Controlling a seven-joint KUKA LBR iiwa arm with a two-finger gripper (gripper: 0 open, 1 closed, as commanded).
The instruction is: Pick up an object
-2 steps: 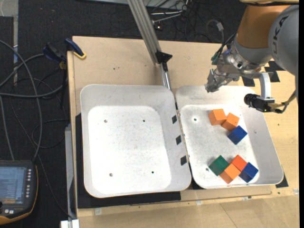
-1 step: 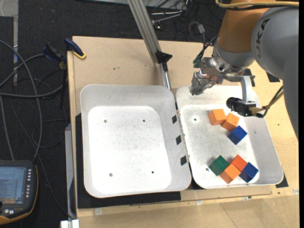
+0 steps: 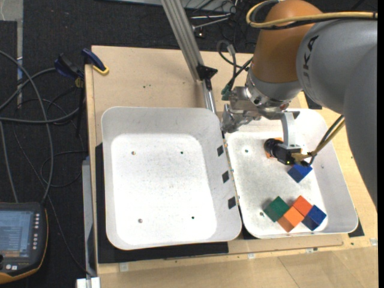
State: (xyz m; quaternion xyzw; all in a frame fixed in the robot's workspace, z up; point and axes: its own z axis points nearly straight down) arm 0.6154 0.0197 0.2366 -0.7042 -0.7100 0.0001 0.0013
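Note:
The right white bin [image 3: 255, 182] holds several small blocks. A blue block [image 3: 300, 172] lies tilted near its middle right. Along the front edge a green block [image 3: 276, 209], an orange block [image 3: 296, 214] and another blue block [image 3: 314, 217] sit touching in a row. My gripper [image 3: 230, 122] hangs over the bin's far left corner, close to the rim between the two bins. It is well apart from every block, and I see nothing held in it.
The left white bin [image 3: 159, 173] lies beside the right one. A slanted metal rail [image 3: 183, 32] runs down to the bins' far edge. A blue and yellow clamp [image 3: 90, 62] grips the bench's far left corner. Cables and a handheld screen [image 3: 21, 239] lie off the bench at left.

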